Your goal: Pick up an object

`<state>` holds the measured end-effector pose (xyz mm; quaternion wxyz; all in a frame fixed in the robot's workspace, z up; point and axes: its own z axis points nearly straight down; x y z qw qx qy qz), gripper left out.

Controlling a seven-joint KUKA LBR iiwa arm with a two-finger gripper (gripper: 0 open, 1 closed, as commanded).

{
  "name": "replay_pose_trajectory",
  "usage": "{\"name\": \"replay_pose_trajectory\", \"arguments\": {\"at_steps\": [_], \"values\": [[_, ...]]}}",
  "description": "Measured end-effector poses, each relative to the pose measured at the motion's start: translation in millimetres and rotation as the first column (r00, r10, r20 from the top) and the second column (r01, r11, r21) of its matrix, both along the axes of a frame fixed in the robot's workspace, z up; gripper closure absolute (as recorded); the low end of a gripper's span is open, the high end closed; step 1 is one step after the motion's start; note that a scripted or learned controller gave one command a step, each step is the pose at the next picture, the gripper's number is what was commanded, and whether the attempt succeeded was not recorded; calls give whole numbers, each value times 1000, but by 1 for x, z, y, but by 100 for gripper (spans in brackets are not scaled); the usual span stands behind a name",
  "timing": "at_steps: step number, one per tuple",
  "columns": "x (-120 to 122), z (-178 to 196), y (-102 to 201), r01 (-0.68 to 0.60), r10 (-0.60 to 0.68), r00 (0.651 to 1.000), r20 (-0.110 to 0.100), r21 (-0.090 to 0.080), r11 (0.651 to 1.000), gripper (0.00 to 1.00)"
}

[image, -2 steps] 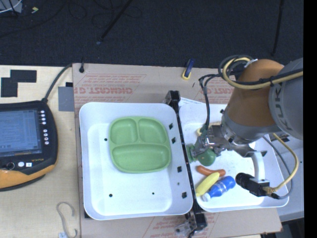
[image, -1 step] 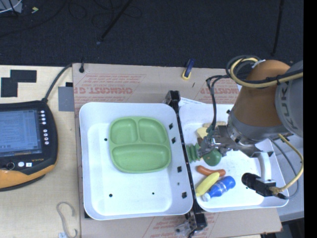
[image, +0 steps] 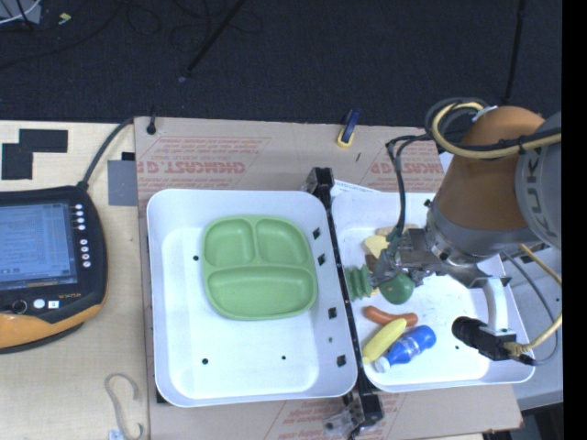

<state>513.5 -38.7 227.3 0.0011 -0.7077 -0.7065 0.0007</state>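
My gripper hangs low over the left half of the right bin, under the grey and orange wrist. Just below it lies a round dark green object, touching or nearly touching the gripper; whether it is held I cannot tell. A ridged green piece lies to its left by the bin wall. In front lie a red-orange sausage shape, a yellow banana and a blue bottle. A pale yellow item sits behind the gripper, partly hidden.
The left bin holds a light green divided plate. A black divider runs between the bins. A teach pendant lies on the bench at the far left.
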Motion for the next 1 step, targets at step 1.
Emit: {"name": "replay_pose_trajectory", "arguments": {"at_steps": [1], "values": [[10, 2, 11, -3, 3, 1000, -1, 0, 1000, 100]]}}
